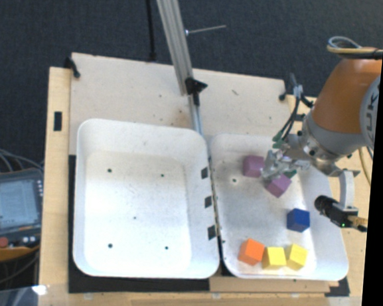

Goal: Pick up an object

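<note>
My gripper [278, 166] hangs over the upper part of the right bin [237, 206], coming down from the orange-banded wrist at the right. A purple block [279, 185] lies directly under its tip, touching or nearly touching it. A second purple block [252, 166] sits just left of the gripper. Lower in the same bin lies a blue cube [298, 220]. Along the near wall an orange cube [251, 251] and two yellow cubes [275, 258] [297, 256] stand in a row.
The left bin [141, 198] sits beside the right one, their walls meeting along the middle. A slanted metal pole [178, 41] rises behind the bins. A black cable fitting [333, 211] juts out from the arm over the right bin's right side.
</note>
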Robot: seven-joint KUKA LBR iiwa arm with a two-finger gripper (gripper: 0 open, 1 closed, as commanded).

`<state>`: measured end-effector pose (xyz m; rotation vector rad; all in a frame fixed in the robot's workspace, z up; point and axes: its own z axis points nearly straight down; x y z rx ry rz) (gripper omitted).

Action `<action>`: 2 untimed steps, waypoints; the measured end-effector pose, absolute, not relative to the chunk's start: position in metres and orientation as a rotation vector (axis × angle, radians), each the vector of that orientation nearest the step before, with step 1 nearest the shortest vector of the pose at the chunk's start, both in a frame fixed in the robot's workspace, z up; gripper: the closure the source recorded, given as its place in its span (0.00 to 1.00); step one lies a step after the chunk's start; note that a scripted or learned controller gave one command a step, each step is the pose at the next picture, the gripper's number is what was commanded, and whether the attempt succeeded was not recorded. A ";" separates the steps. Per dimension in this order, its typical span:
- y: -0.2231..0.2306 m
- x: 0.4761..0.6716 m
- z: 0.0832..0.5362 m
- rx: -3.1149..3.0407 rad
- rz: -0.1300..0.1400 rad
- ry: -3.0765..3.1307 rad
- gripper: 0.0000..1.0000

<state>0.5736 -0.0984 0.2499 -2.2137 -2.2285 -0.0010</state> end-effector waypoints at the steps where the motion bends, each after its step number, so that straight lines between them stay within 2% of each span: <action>1: -0.048 0.574 0.258 -2.214 -0.005 -2.231 1.00; 2: 0.005 0.574 0.244 -2.212 0.000 -2.228 1.00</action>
